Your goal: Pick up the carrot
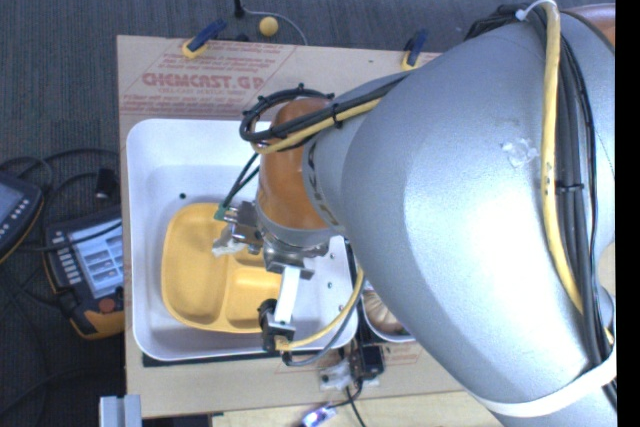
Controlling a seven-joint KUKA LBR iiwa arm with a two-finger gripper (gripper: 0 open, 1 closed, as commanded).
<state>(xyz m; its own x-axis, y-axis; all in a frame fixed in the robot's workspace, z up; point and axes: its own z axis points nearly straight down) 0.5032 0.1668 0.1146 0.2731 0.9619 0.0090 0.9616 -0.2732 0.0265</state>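
My arm reaches down into the left bin [150, 165], with the orange band [285, 180] above the wrist. The gripper [234, 235] hangs low over a large yellow dish-shaped thing [195, 270] that lies in the bin's front half. The wrist hides whatever sits directly under the gripper. No orange carrot shape can be made out among the parts of the bins left uncovered.
The big grey arm body covers nearly all of the right bin. A brownish round thing [385, 317] peeks out at that bin's front left corner. A cardboard sheet [200, 80] lies under the bins. Black and orange devices [85, 260] sit left of the bench.
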